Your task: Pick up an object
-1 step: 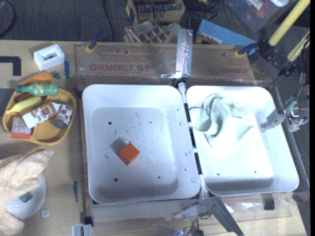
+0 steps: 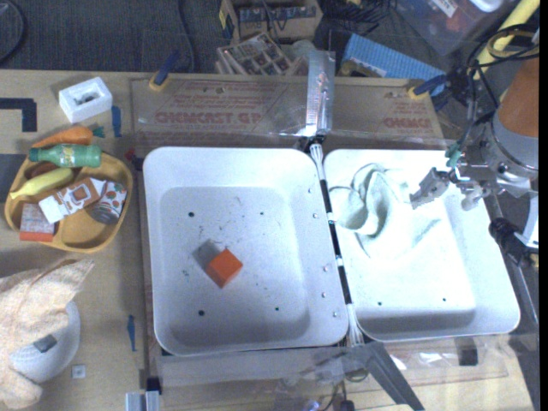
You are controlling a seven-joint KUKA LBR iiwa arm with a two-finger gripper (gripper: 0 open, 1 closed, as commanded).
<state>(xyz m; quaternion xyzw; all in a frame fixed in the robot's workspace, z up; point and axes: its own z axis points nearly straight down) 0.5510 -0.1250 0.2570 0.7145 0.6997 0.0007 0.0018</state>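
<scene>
The gripper (image 2: 445, 187) hangs over the right bin's (image 2: 445, 315) far right edge; its grasp I cannot tell. The cloth (image 2: 366, 205) (limp) may slip free; the orange block (image 2: 225, 267) sits mid left bin (image 2: 171, 315).

An orange block (image 2: 225, 268) lies tilted on the left bin's (image 2: 171, 187) floor, near its middle.

wooden bench (image 2: 77, 332), two white bins (image 2: 171, 178), yellow bowl (image 2: 86, 234)

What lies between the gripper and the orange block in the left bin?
Between the gripper and the orange block, the camera view shows a pale crumpled object and the bins' adjoining rims.
</scene>
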